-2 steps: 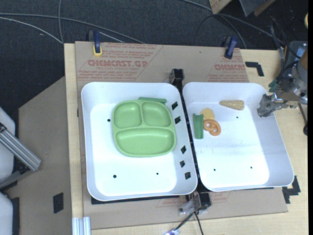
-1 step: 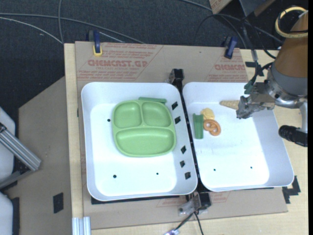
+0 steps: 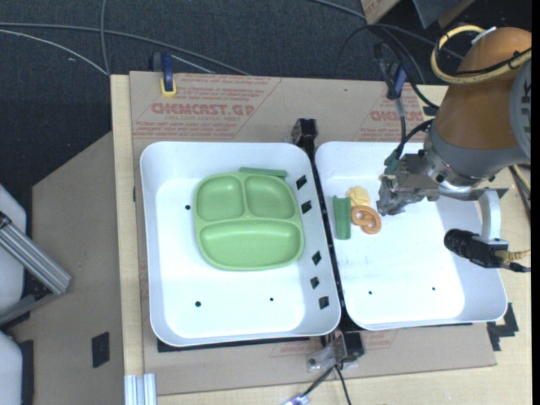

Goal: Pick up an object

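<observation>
There's the arm (image 3: pixel 485 99), a fat orange band over a rounded grey wrist. A yellow cable (image 3: pixel 456 45) loops at the top, and black cables run down to the dark metal gripper (image 3: pixel 395 194).

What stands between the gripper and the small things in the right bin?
Nothing visible does. The gripper hangs just right of the yellow piece and the tan ring; the green block lies beyond them.

place: robotics lab | cues: bench (image 3: pixel 211 91), white bins (image 3: pixel 160 251), floor cables (image 3: pixel 101 32)
</observation>
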Controlling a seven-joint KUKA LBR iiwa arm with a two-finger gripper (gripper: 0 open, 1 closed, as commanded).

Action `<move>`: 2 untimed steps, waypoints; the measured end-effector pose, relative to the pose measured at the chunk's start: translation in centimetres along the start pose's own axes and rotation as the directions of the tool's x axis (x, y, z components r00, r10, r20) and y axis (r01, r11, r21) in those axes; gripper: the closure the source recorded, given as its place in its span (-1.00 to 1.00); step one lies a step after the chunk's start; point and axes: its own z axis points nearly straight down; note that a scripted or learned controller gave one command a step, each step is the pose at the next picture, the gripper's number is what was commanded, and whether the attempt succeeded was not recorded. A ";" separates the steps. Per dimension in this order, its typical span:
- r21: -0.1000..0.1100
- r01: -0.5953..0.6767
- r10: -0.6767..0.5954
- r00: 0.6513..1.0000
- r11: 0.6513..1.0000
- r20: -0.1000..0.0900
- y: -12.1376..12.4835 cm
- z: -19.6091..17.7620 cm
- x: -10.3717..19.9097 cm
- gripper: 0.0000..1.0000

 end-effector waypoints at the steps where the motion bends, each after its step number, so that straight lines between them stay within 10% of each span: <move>1: -0.004 0.001 -0.001 1.000 1.000 0.001 0.1 -0.3 6.1 1.00; 2: 0.000 0.001 -0.001 1.000 1.000 0.001 -0.7 0.7 12.3 1.00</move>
